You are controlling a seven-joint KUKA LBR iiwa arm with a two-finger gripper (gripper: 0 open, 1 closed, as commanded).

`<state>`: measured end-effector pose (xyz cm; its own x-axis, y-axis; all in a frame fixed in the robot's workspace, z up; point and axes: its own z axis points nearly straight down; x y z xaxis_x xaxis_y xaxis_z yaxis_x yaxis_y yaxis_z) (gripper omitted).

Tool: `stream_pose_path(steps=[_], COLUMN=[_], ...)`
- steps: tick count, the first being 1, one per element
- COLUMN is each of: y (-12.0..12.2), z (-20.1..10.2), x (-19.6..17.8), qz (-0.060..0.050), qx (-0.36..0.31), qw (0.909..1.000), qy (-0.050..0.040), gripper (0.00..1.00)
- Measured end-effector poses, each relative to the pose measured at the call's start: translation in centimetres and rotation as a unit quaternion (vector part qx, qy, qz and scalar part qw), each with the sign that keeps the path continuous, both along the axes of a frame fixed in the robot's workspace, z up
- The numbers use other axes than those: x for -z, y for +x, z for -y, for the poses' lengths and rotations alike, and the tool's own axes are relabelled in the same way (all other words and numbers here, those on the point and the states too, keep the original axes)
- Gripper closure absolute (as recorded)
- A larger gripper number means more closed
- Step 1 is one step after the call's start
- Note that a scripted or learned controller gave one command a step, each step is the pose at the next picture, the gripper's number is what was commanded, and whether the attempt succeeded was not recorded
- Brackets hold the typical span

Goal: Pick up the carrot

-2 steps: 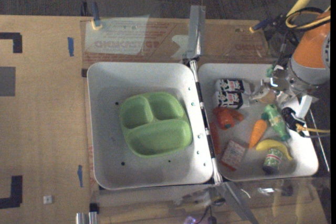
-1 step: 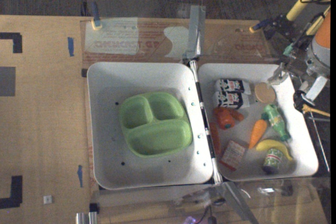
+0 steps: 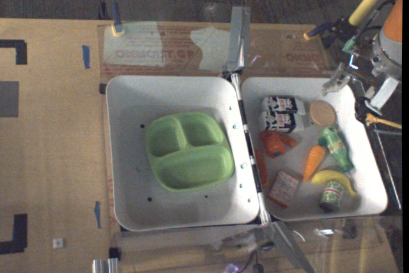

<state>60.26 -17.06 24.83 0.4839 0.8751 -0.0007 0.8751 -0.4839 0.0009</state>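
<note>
The carrot [image 3: 313, 162], orange with a small green top, lies at a slant in the middle of the right bin [image 3: 378, 201], between a green bottle [image 3: 335, 147] and a red vegetable [image 3: 276, 144]. My gripper [image 3: 360, 87] hangs over the far right corner of that bin, well up and to the right of the carrot. Its fingers stand open with nothing between them.
Also in the right bin are two milk cartons [image 3: 281, 113], a round tan disc [image 3: 323, 113], a banana [image 3: 333, 179], a small can [image 3: 331, 195] and a flat packet [image 3: 284, 188]. The left bin [image 3: 121, 137] holds a green divided plate [image 3: 188, 150].
</note>
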Motion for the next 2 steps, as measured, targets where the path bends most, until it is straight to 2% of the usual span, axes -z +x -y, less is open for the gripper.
stream_pose_path(steps=[1,2], y=[2.1,-2.0], z=[-0.6,-1.4], x=[-1.8,7.1], qz=[0.001,-0.001], qx=[-0.037,-0.048], qw=[0.9993,0.9988], qy=[-0.0007,0.0004], gripper=[0.00,0.00])
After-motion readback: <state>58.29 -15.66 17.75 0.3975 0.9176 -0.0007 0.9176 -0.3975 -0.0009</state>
